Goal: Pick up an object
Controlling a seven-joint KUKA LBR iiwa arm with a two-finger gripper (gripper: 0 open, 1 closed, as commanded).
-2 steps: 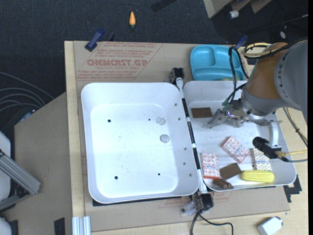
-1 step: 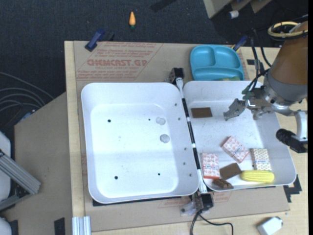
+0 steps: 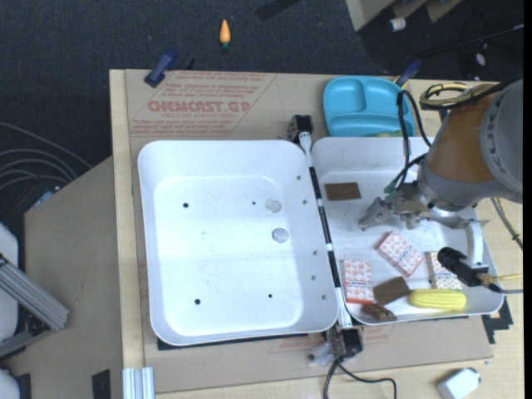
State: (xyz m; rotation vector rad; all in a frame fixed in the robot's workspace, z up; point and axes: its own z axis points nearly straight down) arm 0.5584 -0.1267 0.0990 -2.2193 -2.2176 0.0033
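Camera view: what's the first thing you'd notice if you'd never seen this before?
Probably the big robot arm, grey with an orange band, reaching in from the right over the right bin, its pincer hanging above the middle of it. Next, the bright yellow banana-like thing by that bin's near edge, beside some red-and-white packets. A light blue tray sits just behind the bin.

Both bins are white: the left bin and the right bin. A light blue tray sits upper right. In the right bin lie a yellow banana, red-and-white patterned packets, and a brown rectangular block. The bench is tan with red lettering.
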